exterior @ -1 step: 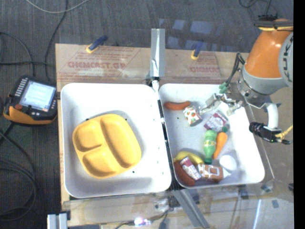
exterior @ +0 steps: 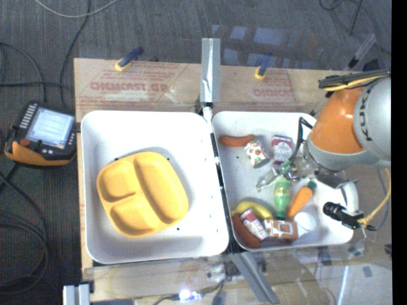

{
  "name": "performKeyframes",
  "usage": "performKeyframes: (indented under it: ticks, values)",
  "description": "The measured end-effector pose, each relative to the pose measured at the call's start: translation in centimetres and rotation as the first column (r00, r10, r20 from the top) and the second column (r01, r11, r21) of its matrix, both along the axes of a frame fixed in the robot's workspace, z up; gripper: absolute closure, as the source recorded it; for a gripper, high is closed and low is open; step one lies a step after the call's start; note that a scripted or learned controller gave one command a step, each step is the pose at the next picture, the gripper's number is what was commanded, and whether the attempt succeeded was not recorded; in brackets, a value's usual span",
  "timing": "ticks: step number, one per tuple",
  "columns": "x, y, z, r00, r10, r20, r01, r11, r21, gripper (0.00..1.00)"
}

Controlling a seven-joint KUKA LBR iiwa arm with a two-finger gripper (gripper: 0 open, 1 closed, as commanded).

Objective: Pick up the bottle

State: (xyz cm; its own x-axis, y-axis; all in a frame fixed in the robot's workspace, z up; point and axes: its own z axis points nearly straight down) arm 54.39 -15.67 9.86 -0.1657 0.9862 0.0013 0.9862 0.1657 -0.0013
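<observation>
A small green plastic bottle (exterior: 282, 196) lies in the right white bin (exterior: 331, 234), beside a carrot (exterior: 301, 199), under the gripper (exterior: 289, 168).

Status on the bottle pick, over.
Gripper down in right bin, jaws unclear. Green bottle lying just below it, not held. Carrot touching bottle's right side.

- Two shallow white bins sit side by side: the left bin (exterior: 89, 234) and the right bin (exterior: 232, 164).
- One yellow divided tray (exterior: 142, 192) lies in the left bin.
- One green bottle (exterior: 282, 196) lies in the right bin.
- One toy carrot (exterior: 301, 199).
- One banana (exterior: 249, 206).
- Two sausages: one (exterior: 236, 140) at the top, one (exterior: 248, 229) at the bottom.
- One handheld control pendant (exterior: 43, 134) rests left of the table.
</observation>
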Motion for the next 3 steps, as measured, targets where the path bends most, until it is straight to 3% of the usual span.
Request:
performKeyframes:
  ticks: [1,2,3]
  values:
    - [-2.1,3.5,13.3,0.981,-0.196,0.0,0.196,0.981,-0.002,0.0]
    - [-3.6,0.6,3.2,0.995,-0.097,-0.002,0.097,0.995,0.0,0.0]
    - [0.0,-0.5,-0.9,0.985,-0.174,0.009,0.174,0.985,0.0,0.0]
